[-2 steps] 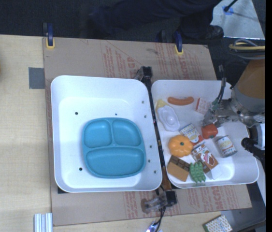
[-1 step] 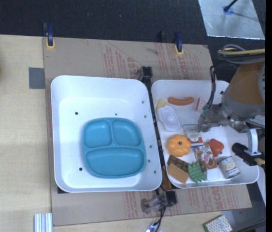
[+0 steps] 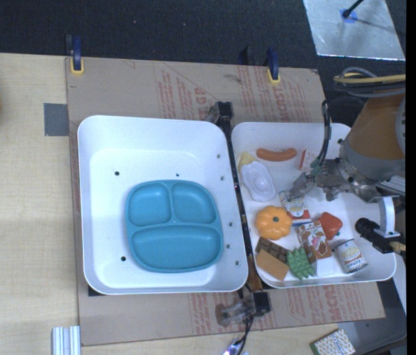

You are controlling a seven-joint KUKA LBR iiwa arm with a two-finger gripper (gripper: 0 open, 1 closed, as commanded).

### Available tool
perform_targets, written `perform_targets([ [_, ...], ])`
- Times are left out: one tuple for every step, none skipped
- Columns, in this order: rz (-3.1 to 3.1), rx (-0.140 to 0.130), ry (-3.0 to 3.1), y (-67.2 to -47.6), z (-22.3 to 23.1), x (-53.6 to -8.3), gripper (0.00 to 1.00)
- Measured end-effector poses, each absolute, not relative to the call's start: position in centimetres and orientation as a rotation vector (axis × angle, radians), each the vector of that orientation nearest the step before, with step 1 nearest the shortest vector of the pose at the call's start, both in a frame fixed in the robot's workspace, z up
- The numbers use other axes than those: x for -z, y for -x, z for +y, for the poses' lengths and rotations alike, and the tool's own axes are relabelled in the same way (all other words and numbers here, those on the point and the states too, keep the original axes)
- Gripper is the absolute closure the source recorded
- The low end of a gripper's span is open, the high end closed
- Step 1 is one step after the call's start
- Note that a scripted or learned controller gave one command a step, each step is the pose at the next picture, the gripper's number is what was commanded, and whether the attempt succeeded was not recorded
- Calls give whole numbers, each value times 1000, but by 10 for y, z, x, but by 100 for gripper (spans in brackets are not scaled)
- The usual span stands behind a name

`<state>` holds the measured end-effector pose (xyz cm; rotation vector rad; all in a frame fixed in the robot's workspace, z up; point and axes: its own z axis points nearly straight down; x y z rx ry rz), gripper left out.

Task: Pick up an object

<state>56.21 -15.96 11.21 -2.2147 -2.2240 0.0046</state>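
Camera view: the arm [image 3: 374, 135] reaches over the right bin [image 3: 385, 276] from its right edge, and the gripper [image 3: 301, 187] hangs low near the bin's middle; whether it is open or closed cannot be told, and nothing is seen held. Just below it lies a pumpkin [image 3: 274, 222]. A sausage [image 3: 276, 154] sits near the far edge, a clear cup [image 3: 258, 180] by the left wall. A can [image 3: 350, 256], a carton [image 3: 312, 241] and a green toy [image 3: 300, 263] crowd the near edge. The left bin [image 3: 100, 198] holds a blue tray [image 3: 174, 225] at its centre.
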Motion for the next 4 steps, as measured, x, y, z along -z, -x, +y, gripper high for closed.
perform_targets([
  [-2219, -6, 2222, -473, -197, -92, 0],
  [-2227, -4, 2213, -476, -196, -102, 100],
  [-2227, -5, 2213, -476, -195, -102, 0],
  [-2230, 0, 2214, -528, -196, -92, 0],
])
